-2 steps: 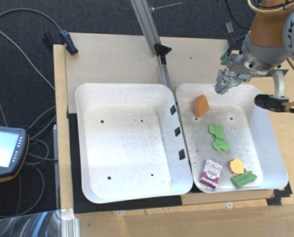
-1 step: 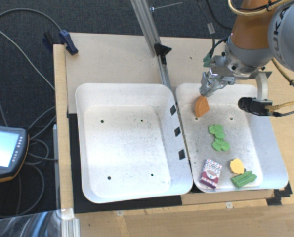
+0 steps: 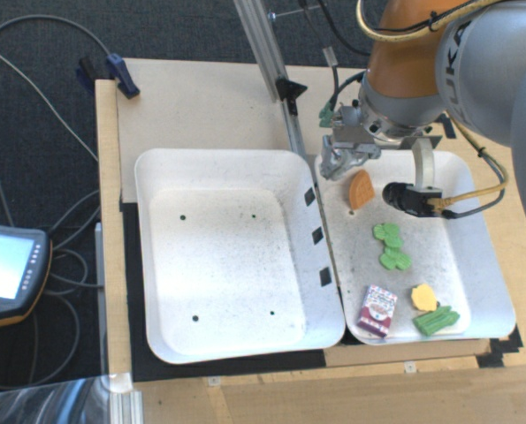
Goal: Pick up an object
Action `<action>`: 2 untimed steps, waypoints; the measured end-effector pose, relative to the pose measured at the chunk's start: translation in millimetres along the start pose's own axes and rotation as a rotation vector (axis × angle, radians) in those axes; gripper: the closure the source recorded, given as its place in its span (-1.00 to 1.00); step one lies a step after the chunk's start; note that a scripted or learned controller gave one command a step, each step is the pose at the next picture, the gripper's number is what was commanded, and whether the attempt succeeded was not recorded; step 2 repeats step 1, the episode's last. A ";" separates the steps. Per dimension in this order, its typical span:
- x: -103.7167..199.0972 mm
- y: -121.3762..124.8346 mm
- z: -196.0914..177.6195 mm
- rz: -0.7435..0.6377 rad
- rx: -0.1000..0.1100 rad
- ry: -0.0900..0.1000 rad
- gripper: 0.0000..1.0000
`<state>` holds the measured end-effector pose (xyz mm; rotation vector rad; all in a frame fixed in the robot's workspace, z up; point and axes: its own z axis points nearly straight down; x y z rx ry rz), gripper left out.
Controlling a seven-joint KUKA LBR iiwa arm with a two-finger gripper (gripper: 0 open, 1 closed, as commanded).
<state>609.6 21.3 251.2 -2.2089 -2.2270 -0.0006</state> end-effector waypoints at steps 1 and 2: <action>62.9 -10.7 -0.2 0.000 0.001 0.000 1.00; 62.9 -10.7 -0.2 0.000 0.001 0.000 1.00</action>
